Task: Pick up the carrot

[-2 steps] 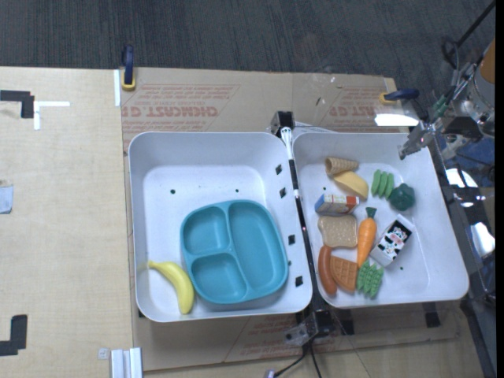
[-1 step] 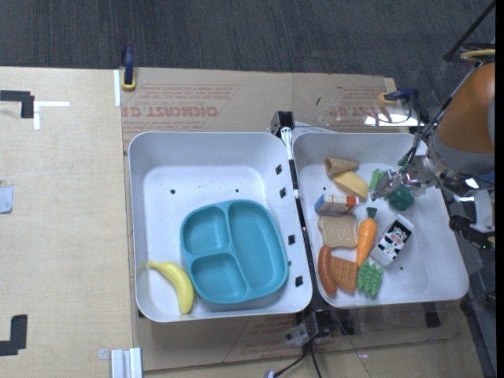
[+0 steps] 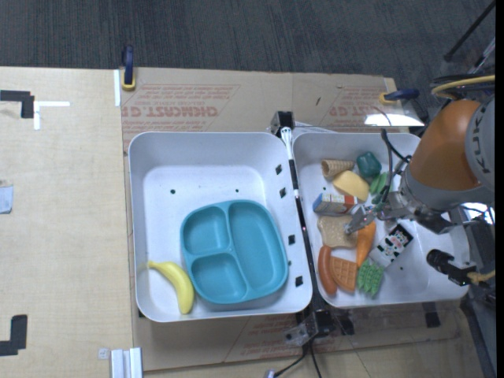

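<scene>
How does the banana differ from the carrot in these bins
The banana is yellow and curved; the carrot is orange and straight. The banana lies in the left bin beside the blue divided plate, apart from other food; the carrot lies in the right bin, crowded among other toy foods, with the gripper right at its upper end. Both are elongated and lie flat.

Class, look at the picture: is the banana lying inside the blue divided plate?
No, the banana lies on the left bin's floor, beside the blue divided plate's lower-left edge.
</scene>
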{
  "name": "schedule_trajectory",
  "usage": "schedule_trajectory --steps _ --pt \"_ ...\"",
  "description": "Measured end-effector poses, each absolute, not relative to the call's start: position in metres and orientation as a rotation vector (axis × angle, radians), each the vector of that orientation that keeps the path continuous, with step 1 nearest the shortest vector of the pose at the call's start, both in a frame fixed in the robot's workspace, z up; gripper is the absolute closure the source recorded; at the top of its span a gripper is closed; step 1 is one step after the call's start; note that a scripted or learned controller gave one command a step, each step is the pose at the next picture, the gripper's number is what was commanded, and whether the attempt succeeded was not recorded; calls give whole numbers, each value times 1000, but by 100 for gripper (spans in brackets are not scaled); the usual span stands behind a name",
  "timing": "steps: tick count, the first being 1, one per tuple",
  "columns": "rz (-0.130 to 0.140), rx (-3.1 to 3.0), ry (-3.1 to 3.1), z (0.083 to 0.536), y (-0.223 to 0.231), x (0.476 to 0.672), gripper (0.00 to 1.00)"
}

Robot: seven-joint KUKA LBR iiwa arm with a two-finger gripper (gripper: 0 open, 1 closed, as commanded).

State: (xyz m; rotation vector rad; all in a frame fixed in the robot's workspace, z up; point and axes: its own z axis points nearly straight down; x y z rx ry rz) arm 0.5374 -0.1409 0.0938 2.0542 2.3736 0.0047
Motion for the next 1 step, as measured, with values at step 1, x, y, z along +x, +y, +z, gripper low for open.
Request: schedule_trajectory --steps 1 --pt "7 2059 2367 104 -142 539 100"
